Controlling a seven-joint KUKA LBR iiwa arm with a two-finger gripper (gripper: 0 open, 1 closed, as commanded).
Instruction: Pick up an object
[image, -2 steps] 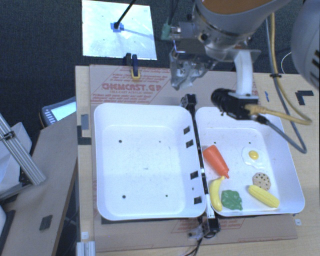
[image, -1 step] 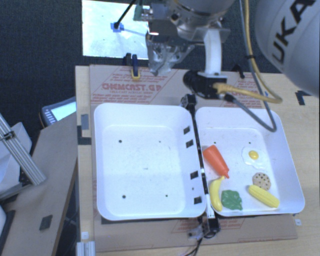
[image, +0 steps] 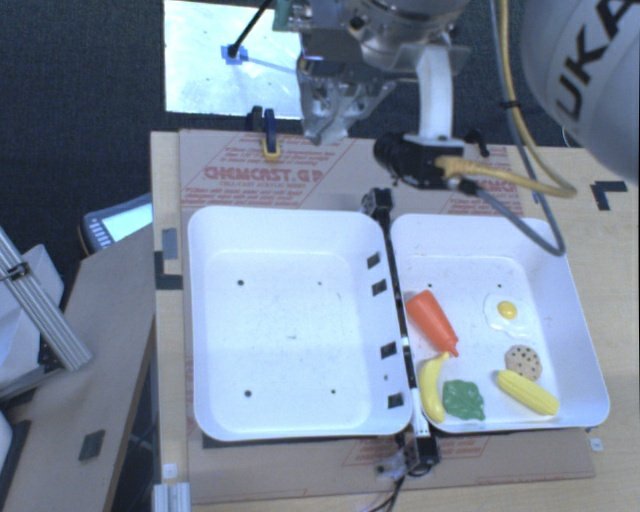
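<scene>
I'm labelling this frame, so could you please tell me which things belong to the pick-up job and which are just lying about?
Job: gripper; carrot, banana, green leaf, corn cob, cookie, fried egg, in the right bin.

Lying about: left bin, yellow clamp, cardboard sheet.

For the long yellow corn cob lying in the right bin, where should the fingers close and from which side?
Grip the long yellow corn cob across its middle, coming straight down from above. It lies flat and slanted near the right white bin's lower corner, apart from the round speckled cookie, so fingers set across its narrow width should have room on both sides.
</scene>
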